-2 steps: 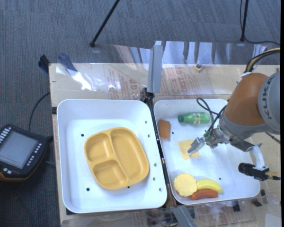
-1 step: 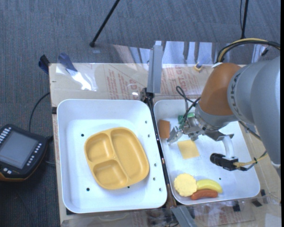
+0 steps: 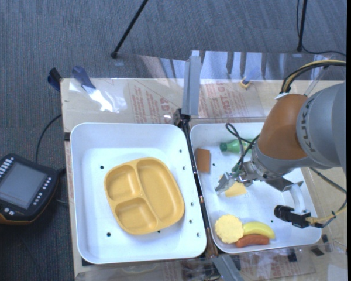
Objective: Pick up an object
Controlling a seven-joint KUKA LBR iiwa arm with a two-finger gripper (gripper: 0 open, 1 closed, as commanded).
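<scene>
**Inspecting the right bin: gripper low over a yellow wedge**

Looking down on the bench from my remote station, I record two white bins side by side. The left bin [image 3: 88, 157] holds a yellow divided tray [image 3: 144, 195], lying flat near its centre with three compartments.

The right bin [image 3: 210, 134] carries the loose items. A brown block [image 3: 203, 160] lies near its left wall. A green bottle-like item [image 3: 229, 146] lies toward the upper middle of the bin, partly behind black cabling. At the lower edge sit a round yellow ridged piece [image 3: 229, 229], a banana [image 3: 258, 230] just to its right, and a red-orange sausage-shaped item [image 3: 252, 241] touching the banana's underside.

The arm [image 3: 307, 130] enters from the right of the frame, its orange band prominent. The gripper [image 3: 227, 183] is down in the middle of the right bin. Its fingers appear slightly parted, and I see nothing between them. A pale yellow wedge [image 3: 236, 189] lies on the bin floor just beside the fingertips, to their lower right. I cannot tell whether the tips touch it.

A pendant controller [image 3: 19, 187] rests on the floor at the left of the frame.
</scene>
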